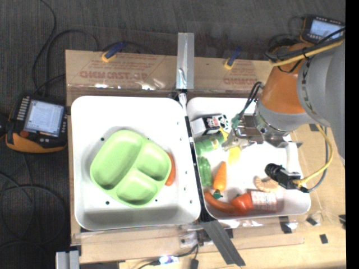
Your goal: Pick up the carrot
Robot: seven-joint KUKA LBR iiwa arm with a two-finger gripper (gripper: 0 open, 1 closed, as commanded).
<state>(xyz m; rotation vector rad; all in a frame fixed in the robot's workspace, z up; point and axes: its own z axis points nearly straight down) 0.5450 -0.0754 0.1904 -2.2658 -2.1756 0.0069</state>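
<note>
The carrot (220, 175) is orange and tapered. It lies in the right bin (297, 206) left of the middle, its tip pointing up toward the gripper. My gripper (236, 143) hangs over the upper middle of that bin, just above and to the right of the carrot's tip and apart from it. A small yellow piece (233, 153) sits directly under the gripper.
Around the carrot lie a green bottle (206, 144), a green vegetable (203, 170), a red pepper (227, 204), a labelled bottle (263, 198) and a black-and-white item (213, 122). The left bin (84, 206) holds a green divided plate (132, 166) with an orange object (170, 170) at its right side.
</note>
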